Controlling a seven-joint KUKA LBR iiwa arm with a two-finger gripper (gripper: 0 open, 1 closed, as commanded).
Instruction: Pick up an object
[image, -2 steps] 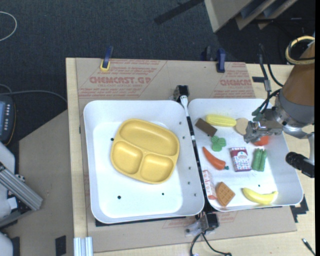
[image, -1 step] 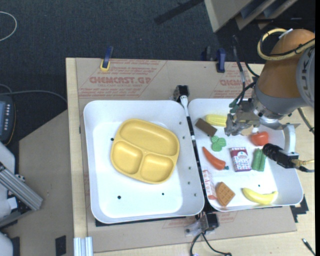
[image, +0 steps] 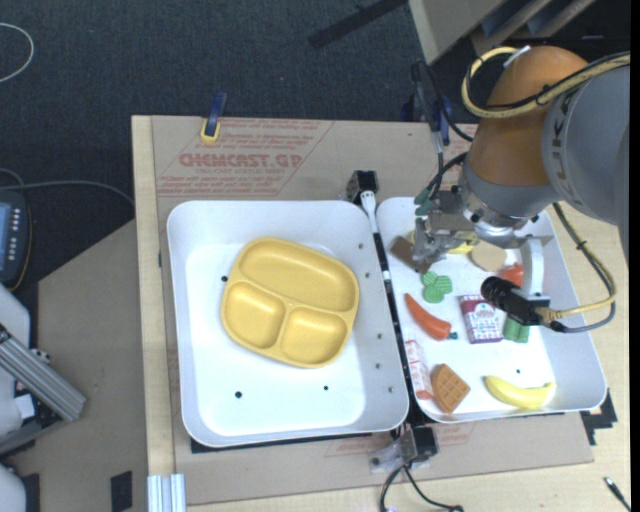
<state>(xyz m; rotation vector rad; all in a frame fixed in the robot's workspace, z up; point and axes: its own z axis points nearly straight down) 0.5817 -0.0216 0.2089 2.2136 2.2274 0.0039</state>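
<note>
My gripper hangs low over the back left part of the right bin, its tips just above a green broccoli-like toy. A brown piece lies beside its fingers to the left. An orange-red carrot-like toy lies in front of the green toy. Further right lie a red and white packet, a small green block and a red piece. A waffle-like toy and a yellow banana rest near the front.
The left bin holds a yellow three-compartment plate. A black divider rail runs between the bins. The arm's black bracket and cable hang over the right bin's middle. A wrapped bar leans on the right bin's left wall.
</note>
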